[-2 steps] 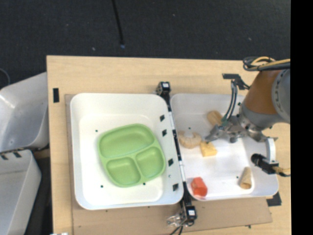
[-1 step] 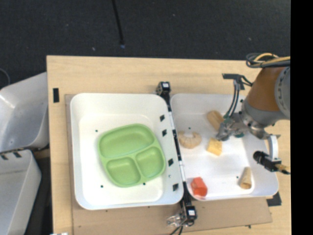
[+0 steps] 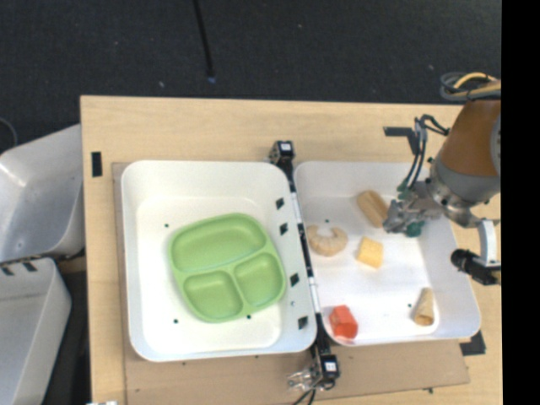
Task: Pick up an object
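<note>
The right bin (image 3: 447, 306) holds several small food items: a tan bread roll (image 3: 371, 207), a pale ring-shaped piece (image 3: 326, 240), a yellow cheese cube (image 3: 369, 252), a red piece (image 3: 342, 322) at the front and a tan cone (image 3: 423, 307) near the front right. My gripper (image 3: 403, 218) hangs low over the bin's back right area, just right of the bread roll and above the cheese cube. Its dark fingertips point down beside the roll, and nothing shows between them.
The left bin (image 3: 143, 310) holds a green three-compartment plate (image 3: 226, 266). A hinge rail with black clips (image 3: 297, 243) divides the two bins. The wooden bench (image 3: 211, 129) extends behind them, and a white box (image 3: 34, 201) stands off its left edge.
</note>
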Available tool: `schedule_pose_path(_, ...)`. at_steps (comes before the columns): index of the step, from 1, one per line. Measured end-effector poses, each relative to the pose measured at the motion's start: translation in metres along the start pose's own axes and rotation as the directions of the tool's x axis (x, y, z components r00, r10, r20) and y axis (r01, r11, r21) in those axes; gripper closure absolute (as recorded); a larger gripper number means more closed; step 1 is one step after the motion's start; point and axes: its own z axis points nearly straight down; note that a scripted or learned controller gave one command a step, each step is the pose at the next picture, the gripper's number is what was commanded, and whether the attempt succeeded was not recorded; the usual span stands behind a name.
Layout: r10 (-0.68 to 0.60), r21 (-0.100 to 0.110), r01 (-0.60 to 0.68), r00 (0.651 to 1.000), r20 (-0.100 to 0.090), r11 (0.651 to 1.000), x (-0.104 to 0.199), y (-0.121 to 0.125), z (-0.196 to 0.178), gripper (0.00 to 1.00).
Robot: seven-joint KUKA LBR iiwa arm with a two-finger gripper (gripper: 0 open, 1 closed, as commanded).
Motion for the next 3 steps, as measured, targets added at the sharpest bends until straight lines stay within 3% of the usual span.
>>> schedule_pose_path(2,-0.003,-0.002,0.003,1.000,0.001,1.000,-0.013,0.007,-0.109,1.00)
schedule_pose_path(3,-0.006,0.003,0.006,1.000,-0.002,1.000,0.045,0.000,-0.111,1.00)
